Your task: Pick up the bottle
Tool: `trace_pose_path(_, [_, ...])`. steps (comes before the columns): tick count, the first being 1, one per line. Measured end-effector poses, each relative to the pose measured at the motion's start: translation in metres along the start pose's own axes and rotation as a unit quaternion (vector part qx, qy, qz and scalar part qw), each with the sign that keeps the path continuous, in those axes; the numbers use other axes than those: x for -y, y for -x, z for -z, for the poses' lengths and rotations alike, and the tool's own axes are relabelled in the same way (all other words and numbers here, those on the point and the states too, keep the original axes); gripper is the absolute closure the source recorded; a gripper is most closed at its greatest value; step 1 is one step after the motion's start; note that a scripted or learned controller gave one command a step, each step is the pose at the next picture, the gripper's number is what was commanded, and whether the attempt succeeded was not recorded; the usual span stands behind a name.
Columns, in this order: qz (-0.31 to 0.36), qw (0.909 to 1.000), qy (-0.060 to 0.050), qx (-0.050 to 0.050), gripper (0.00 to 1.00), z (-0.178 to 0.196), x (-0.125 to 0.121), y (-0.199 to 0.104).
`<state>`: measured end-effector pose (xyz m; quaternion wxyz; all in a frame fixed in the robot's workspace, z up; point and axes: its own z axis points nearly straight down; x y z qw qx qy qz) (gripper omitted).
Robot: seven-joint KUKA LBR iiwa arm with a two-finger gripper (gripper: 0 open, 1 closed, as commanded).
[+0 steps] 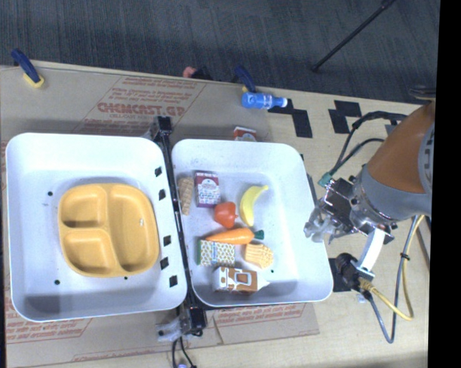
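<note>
You see the tool (319, 226) just outside the right rim of the right bin (309, 191), above the desk (339, 327), near the desk's right edge. It is a small metallic part at the end of the grey arm (401, 166), which has an orange band. You cannot tell from this view how far the tool is open, and nothing shows in its grip. Black and yellow cables hang beside it.

The right bin is the nearest thing to the tool. Inside it, toward its middle, you find a yellow banana (251, 203), a red tomato (225, 213) just beside it, and an orange carrot (230, 235) lying across below them. A small red box (207, 189) stands toward the far side of the bin, with a pale cracker-like piece (185, 194) at its left. Toward the near rim lie a patterned packet (216, 253), a yellow waffle-like piece (259, 255) and a small carton (238, 279).

The left bin (27, 165) touches the right one and carries a yellow tray (108, 229) with compartments.

The bottle (260, 100), blue with a white cap, lies on its side on the desk near the far edge, outside both bins and beyond the far rim of the right bin, well apart from the tool. A blue clamp (28, 68) with a yellow tip sits at the far left corner of the desk.
</note>
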<state>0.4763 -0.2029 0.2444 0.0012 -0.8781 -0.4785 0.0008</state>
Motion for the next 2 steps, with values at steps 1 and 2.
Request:
trace_pose_path(1, [-0.155, 0.9879, 0.000, 0.000, 1.00, -0.0009, 0.0012, -0.0020])
trace_pose_path(2, [-0.310, 0.9507, -0.001, 0.000, 1.00, 0.0008, -0.0026, 0.0048])
